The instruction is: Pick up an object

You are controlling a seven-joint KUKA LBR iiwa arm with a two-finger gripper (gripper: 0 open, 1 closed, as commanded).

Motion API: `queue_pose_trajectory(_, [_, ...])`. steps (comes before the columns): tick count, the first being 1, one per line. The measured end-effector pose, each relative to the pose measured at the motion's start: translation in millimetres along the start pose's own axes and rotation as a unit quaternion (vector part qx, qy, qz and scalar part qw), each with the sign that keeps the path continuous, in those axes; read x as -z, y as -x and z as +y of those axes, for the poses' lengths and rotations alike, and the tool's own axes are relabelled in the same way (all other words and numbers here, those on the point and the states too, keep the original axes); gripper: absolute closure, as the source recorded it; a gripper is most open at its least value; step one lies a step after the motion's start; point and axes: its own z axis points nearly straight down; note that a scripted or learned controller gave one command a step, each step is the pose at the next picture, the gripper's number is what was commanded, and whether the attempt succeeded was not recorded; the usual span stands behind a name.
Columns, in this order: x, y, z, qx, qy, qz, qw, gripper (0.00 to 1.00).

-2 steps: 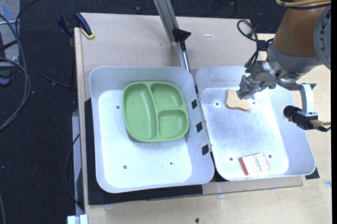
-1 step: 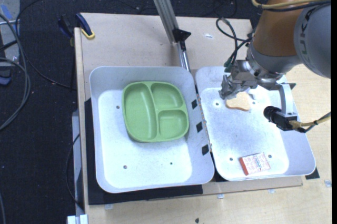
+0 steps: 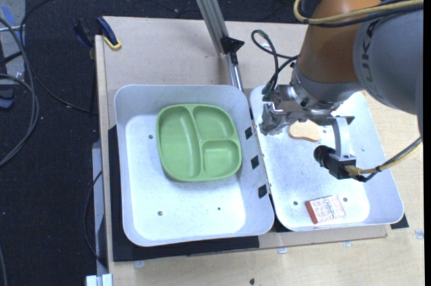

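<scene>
Over the right bin (image 3: 377,210), at its far left corner, the gripper (image 3: 271,118) hangs low beside a tan flat piece (image 3: 305,132) lying on the bin floor just to its right; whether it is open or closed cannot be told, and nothing shows in its grasp. Near the bin's near edge lies a small red and white packet (image 3: 326,208), well apart from the gripper. A green divided plate (image 3: 199,142) sits in the left bin (image 3: 135,210).
</scene>
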Motion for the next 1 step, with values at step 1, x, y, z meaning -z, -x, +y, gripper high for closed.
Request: queue_pose_trajectory(1, [2.4, -54.3, -1.2, 0.0, 0.0, 0.0, 1.0, 1.0])
